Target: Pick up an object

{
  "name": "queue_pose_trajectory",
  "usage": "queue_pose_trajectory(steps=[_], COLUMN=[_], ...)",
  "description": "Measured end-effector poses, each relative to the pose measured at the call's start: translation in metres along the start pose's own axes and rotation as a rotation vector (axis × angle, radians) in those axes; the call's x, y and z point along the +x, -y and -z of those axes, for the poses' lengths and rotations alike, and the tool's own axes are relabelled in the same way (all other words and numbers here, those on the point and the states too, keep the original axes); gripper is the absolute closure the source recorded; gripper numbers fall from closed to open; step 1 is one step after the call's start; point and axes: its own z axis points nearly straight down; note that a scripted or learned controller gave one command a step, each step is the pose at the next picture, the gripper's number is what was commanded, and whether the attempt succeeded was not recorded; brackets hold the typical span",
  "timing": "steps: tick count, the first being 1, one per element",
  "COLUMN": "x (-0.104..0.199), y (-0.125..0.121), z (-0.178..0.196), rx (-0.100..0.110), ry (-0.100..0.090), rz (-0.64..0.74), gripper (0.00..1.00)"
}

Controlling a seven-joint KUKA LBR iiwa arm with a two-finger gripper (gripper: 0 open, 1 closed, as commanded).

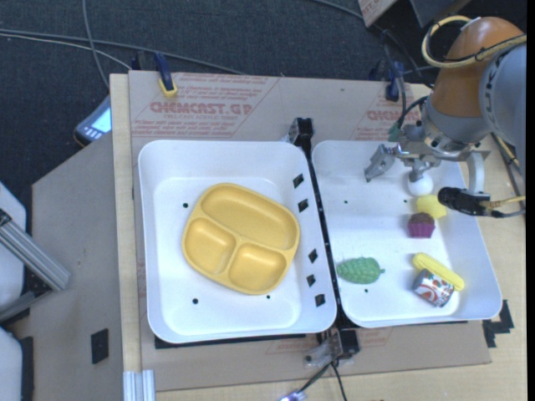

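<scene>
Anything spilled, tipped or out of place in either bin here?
Nothing stands out. The yellow plate lies flat in the left bin. In the right bin the green toy, purple piece, can and white ball all sit inside the rim, with no spill visible.

Single fixed camera above the tabletop (pixel 217 98), looking down at a slant on both white bins (pixel 159 224); arm (pixel 481 65) enters from right.
</scene>
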Motion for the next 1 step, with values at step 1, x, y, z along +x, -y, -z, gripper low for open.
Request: queue_pose_trajectory(steps=[1], x=[0.0008], y=[0.0004], z=[-0.0529], rx=[-0.001], ry=[0.000], rz=[0.001], gripper=[0.00])
